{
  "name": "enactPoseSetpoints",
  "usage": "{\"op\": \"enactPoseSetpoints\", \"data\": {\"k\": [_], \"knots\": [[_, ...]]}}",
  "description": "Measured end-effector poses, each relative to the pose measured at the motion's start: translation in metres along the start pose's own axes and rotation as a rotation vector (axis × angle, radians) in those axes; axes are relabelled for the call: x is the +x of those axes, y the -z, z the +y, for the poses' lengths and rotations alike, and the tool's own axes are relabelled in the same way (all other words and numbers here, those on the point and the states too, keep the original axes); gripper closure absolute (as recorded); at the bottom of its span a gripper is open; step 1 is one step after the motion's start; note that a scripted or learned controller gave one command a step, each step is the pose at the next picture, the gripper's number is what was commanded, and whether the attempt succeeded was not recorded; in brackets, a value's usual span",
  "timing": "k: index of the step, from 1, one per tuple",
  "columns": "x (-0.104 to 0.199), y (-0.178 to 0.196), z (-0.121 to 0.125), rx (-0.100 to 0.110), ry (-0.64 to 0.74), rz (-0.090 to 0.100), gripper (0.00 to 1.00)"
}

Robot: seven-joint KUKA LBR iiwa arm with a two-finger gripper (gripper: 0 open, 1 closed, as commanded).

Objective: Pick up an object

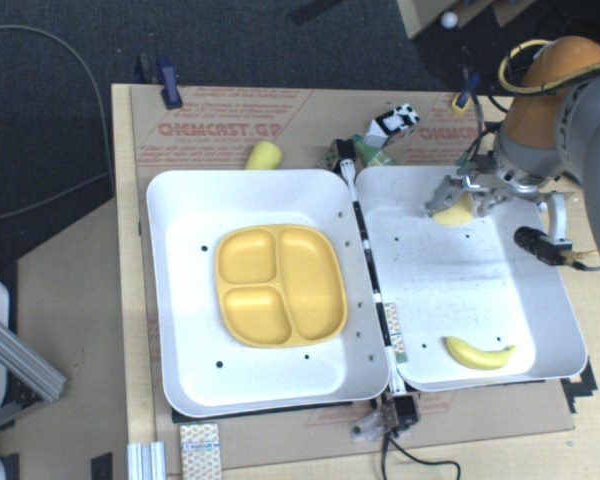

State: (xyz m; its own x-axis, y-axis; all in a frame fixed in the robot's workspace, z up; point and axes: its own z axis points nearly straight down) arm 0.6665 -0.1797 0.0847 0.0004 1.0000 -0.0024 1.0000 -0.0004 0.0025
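Note:
My gripper is down at the far side of the right bin, reaching in from the right under the orange-banded wrist. It sits directly over a small pale yellow object that rests on the bin floor, and it covers the object's upper part. A yellow banana lies near the front edge of the same bin, well apart from the gripper.
A yellow three-compartment plate lies in the middle of the left bin. On the cardboard behind the bins are a yellow lemon-like object and a black-and-white toy. A black cable fitting hangs beside the arm.

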Motion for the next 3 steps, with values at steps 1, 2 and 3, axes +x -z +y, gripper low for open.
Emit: {"op": "enactPoseSetpoints", "data": {"k": [1, 2, 3], "knots": [[0.0, 0.012, 0.001, -0.003, 0.002, -0.003, 1.0], [-0.006, 0.015, -0.03, 0.004, 0.0, 0.002, 1.0], [0.056, 0.085, -0.06, 0.003, 0.002, 0.004, 1.0]]}}
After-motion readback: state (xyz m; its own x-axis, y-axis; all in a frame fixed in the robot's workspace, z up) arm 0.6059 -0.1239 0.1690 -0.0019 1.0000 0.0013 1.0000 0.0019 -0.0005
